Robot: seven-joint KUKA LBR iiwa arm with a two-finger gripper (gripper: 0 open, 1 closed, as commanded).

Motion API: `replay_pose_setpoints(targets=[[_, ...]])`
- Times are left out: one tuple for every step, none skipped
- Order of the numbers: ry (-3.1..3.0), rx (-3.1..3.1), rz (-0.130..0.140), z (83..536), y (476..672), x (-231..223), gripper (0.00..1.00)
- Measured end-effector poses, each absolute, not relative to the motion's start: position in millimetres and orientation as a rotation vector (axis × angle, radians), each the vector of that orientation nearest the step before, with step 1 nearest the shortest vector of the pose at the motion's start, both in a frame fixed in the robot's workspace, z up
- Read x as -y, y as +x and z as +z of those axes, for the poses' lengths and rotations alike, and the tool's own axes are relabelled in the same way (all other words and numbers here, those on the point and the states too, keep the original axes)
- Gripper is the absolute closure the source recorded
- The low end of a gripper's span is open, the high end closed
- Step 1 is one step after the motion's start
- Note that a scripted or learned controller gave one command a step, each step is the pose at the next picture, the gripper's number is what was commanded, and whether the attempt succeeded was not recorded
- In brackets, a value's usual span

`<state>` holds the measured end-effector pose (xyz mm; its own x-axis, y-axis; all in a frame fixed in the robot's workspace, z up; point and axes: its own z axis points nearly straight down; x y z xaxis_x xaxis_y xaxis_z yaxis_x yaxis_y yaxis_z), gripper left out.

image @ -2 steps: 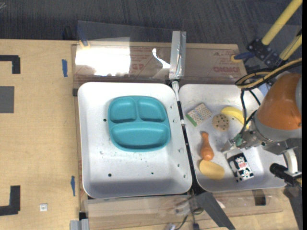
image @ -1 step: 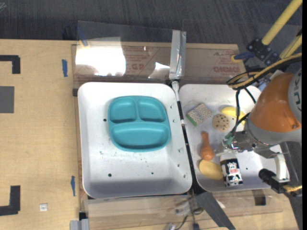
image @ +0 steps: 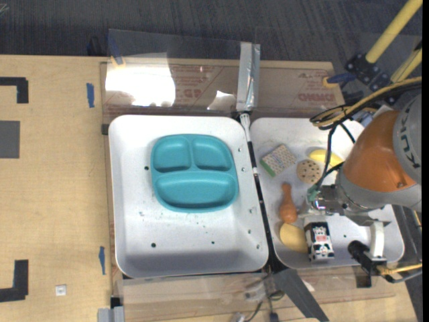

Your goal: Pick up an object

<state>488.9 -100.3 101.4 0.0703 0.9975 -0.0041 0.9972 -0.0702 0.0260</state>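
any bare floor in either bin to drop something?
Left bin: a bare strip runs all round the blue tray, widest at its near edge. Right bin: crowded, with sponge, carrot, potato and small carton under the arm.

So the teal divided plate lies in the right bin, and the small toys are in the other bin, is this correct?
Not quite. In the camera view the teal divided plate lies in the left bin, not the right one. The small toys are in the other bin, as you said.

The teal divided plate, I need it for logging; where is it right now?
The teal divided plate lies in the middle of the left white bin in the camera view, apart from the small items in the right bin.
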Motion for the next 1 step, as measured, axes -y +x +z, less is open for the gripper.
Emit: replay_pose_setpoints(targets=[[2.38, -2.043, 0.015, 242.4, 538.0, 42.7, 1.0]])
